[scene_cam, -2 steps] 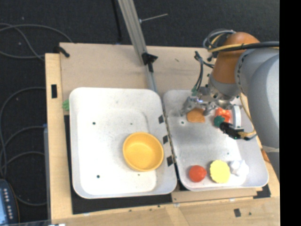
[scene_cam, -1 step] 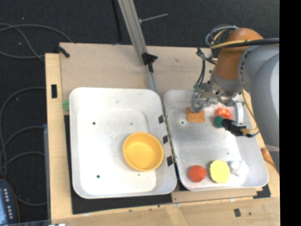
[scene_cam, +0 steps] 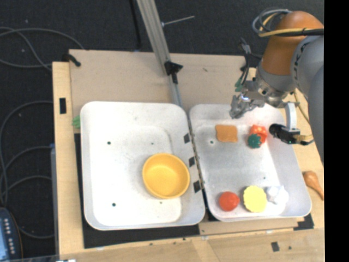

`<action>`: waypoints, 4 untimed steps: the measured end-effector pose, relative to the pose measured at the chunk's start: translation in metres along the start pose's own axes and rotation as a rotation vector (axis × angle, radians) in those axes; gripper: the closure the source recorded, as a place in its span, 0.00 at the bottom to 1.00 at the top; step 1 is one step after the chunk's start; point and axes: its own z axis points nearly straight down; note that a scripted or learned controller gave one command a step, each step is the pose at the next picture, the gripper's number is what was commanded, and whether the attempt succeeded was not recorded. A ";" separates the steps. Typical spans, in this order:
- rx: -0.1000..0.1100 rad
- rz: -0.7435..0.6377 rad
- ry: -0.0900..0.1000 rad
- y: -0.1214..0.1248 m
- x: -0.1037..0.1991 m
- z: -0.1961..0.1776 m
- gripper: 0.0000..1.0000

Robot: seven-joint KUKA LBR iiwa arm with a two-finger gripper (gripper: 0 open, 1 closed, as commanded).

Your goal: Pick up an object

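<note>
My gripper [scene_cam: 238, 109] hangs over the far edge of the right bin [scene_cam: 240, 165], just above and right of a tan square block [scene_cam: 226, 134]; nothing shows between its fingers. To the right of the block lie an orange-red piece [scene_cam: 259, 130] and a dark green ball [scene_cam: 254, 141], touching each other. Near the front of the right bin sit a red ball [scene_cam: 229, 201], a yellow round piece [scene_cam: 254, 199] and a small white crumpled thing [scene_cam: 277, 195]. A yellow bowl [scene_cam: 166, 175] stands in the left bin [scene_cam: 120, 146], near its right front corner.
A slanted metal rail [scene_cam: 158, 37] rises behind the bins, its foot near the gap between them. An orange-brown object [scene_cam: 312, 182] lies on the bench outside the right bin's right wall. Black clips sit along the seam between the bins.
</note>
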 end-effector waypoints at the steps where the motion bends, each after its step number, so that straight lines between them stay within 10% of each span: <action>1: 0.000 -0.005 0.000 0.002 -0.001 -0.055 1.00; 2: 0.010 -0.002 -0.004 0.002 -0.003 -0.025 1.00; 4: 0.009 -0.007 -0.001 -0.027 0.085 -0.033 1.00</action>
